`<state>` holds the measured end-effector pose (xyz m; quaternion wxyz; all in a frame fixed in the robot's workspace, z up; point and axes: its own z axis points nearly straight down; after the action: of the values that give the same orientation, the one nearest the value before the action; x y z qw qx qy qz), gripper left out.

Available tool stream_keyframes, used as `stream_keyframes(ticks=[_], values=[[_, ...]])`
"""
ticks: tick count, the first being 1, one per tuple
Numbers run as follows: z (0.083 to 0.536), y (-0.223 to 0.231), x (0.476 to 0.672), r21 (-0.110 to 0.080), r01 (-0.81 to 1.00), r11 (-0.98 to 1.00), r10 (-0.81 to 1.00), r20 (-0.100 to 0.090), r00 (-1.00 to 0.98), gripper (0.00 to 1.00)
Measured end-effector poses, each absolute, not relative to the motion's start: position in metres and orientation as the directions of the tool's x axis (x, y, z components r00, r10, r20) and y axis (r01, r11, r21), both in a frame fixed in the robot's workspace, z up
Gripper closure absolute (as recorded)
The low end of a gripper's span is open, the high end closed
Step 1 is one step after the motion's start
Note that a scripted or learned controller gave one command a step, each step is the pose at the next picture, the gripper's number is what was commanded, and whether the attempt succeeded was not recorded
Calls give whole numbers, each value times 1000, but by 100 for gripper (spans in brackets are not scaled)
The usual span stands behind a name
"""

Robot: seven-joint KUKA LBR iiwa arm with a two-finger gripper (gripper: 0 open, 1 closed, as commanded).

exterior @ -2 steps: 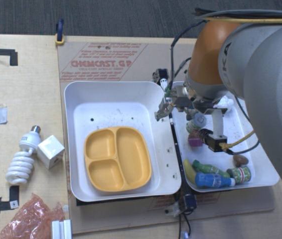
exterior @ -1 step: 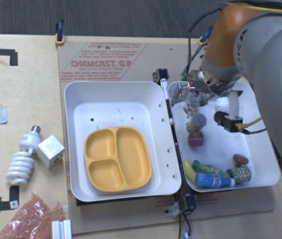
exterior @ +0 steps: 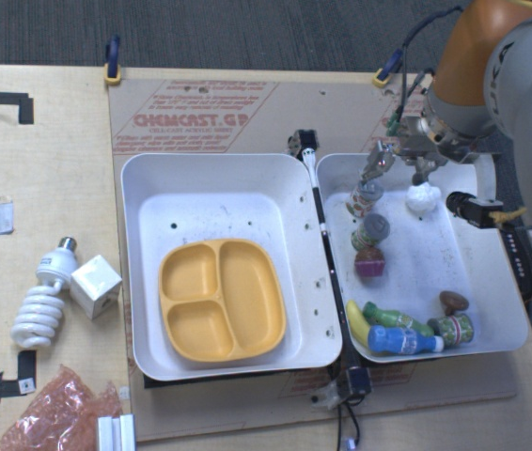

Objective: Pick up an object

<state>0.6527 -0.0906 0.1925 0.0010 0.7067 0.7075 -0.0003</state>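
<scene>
My gripper [exterior: 399, 165] hangs over the far end of the right bin [exterior: 492, 252], open, with nothing between its fingers. One finger [exterior: 376, 163] is just above a small jar [exterior: 365, 199]. The other finger stands over a white crumpled object [exterior: 423, 198]. Further down the bin lie a grey round lid [exterior: 375, 226] and a purple and green cup [exterior: 370, 262]. At the near end are a yellow banana [exterior: 354, 316], a green bottle [exterior: 394, 318], a blue bottle [exterior: 403, 342], a brown stone [exterior: 452, 301] and a green can [exterior: 455, 328].
The left bin [exterior: 144, 195] holds a yellow divided plate [exterior: 221, 299]. On the bench to the left lie a spiral light bulb [exterior: 42, 294], a white cube [exterior: 95, 285] and a red mesh bag [exterior: 59, 412]. The arm's black cable [exterior: 477, 209] crosses the right bin's far right corner.
</scene>
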Motion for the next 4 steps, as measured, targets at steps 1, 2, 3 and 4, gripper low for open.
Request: stream_keyframes(ticks=[1,2,3,4], values=[[105,-106,607,1,1000,2,1000,-1,-2,0],[92,-111,575,0,1000,-1,1000,-1,1,0],[103,-112,576,2,1000,-1,1000,-1,1,100],[103,-112,576,2,1000,-1,1000,-1,1,0]])
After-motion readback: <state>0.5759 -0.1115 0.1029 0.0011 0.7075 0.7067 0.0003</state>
